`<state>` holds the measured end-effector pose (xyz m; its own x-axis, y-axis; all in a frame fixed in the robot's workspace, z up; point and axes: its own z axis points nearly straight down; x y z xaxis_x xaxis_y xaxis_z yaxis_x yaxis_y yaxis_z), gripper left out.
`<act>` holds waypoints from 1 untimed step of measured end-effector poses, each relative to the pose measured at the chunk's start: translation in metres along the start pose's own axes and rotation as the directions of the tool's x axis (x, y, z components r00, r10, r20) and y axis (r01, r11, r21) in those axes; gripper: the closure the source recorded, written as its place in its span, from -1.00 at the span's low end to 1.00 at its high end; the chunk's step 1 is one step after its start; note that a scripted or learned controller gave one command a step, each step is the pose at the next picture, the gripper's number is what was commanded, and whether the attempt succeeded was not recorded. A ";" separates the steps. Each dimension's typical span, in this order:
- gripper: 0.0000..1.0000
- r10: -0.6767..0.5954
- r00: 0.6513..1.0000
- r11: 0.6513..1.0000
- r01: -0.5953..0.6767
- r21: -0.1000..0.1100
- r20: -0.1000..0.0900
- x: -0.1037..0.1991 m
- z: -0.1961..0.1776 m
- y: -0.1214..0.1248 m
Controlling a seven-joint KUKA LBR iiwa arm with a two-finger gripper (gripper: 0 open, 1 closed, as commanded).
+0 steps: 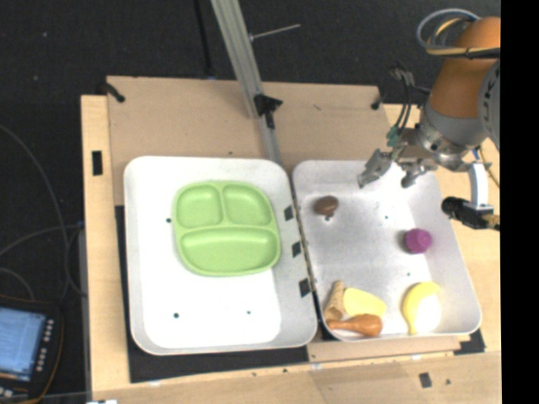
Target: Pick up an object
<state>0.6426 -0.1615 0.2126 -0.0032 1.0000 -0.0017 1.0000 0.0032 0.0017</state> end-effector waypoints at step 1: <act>-1.00 -0.001 1.000 1.000 0.001 0.000 0.001 0.000 0.000 0.000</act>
<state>0.6426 -0.1616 0.2126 -0.0038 1.0000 -0.0023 1.0000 0.0038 0.0014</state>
